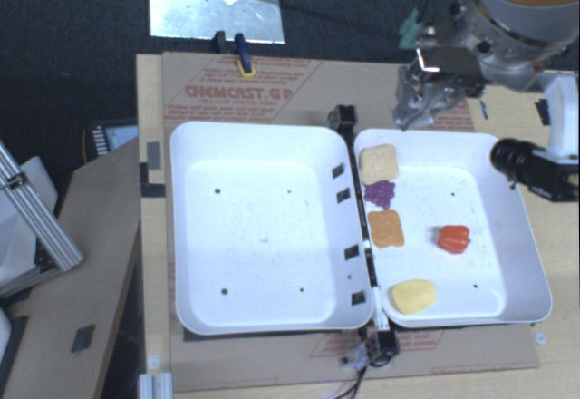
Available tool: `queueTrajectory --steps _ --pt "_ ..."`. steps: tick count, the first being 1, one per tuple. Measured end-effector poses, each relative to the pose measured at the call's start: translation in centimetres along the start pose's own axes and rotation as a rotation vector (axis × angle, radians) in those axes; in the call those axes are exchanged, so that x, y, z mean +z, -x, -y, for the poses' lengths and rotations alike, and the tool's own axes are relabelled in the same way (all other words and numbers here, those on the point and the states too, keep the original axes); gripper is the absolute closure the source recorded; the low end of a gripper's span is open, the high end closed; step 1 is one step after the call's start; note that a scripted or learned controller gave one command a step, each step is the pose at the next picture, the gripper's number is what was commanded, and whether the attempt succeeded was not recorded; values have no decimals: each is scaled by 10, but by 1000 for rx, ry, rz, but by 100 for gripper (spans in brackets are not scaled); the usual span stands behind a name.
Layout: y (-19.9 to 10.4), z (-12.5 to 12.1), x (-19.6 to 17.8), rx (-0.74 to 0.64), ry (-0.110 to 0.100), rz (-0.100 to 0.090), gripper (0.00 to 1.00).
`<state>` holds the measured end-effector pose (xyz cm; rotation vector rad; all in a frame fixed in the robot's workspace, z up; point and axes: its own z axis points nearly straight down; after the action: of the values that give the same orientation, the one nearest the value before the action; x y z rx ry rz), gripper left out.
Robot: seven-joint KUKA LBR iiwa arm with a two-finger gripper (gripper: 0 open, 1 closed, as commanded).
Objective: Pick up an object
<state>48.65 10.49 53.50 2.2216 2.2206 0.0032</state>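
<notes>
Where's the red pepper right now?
The red pepper lies in the right bin, right of centre, apart from the orange piece to its left and up-right of the yellow item.

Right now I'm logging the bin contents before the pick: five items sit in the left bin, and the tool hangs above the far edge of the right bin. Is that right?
One thing is off: the five items lie in the right bin, not the left. The camera view shows the beige block, purple piece, orange block, red pepper and yellow piece there. The tool does hang above that bin's far edge.
</notes>
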Motion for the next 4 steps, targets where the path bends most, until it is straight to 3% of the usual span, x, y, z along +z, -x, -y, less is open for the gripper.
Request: queueTrajectory --steps 1,3,4 --pt "-22 0 0 -6 1 -1 100" --pt "0 0 0 -1 0 0 100" --pt "-27 -3 0 -7 1 -1 100"
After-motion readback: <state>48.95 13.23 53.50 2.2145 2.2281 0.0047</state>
